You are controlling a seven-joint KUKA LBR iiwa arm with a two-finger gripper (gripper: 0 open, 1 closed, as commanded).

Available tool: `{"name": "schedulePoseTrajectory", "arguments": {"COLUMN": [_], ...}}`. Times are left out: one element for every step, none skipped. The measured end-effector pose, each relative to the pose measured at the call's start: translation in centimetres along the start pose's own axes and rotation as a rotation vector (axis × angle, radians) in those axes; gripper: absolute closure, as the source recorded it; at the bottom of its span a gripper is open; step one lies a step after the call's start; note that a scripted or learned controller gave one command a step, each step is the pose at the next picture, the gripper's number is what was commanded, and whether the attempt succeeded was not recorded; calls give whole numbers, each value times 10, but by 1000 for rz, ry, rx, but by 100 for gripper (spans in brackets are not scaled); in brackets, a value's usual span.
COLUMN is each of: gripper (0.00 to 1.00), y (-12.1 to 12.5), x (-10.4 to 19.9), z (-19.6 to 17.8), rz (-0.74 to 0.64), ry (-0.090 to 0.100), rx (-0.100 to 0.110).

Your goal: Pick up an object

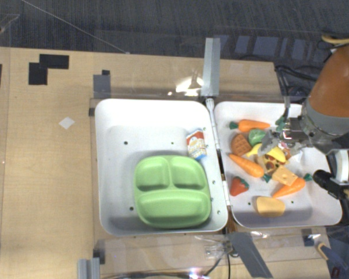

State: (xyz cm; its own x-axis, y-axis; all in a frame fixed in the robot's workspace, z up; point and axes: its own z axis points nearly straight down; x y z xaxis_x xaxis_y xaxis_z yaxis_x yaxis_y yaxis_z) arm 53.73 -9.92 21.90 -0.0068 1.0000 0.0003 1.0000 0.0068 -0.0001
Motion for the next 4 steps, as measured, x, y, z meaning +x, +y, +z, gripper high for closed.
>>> {"name": "schedulePoseTrajectory", "arguments": {"gripper": [0,0,100,100], "y": [18,3,7,46], "x": [-15,3,2,73], "z": [107,124,113,20], "rz": [-26,-111,-111,-169], "ry": [0,-13,-16,0], "rx": [-3,-29,-37,-3]}}
